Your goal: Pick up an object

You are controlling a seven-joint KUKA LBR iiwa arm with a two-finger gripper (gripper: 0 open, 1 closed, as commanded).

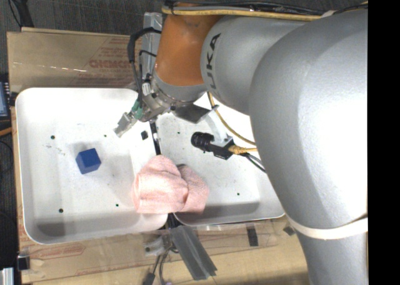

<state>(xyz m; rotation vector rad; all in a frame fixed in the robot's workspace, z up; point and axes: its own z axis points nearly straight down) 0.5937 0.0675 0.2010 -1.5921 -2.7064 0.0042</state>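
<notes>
Arm reaches in from right, bulk over right bin (250, 212), wrist angled down-left. Jaws (127, 122) hover above left bin (37, 152) near the divider; released or clenched, cannot tell. Blue cube (88, 160) in left bin; pink cloth (169, 185) straddles the divider.

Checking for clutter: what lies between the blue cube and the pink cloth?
Bare white floor of the left bin, going by the camera view: nothing sits between the blue cube and the pink cloth.
</notes>
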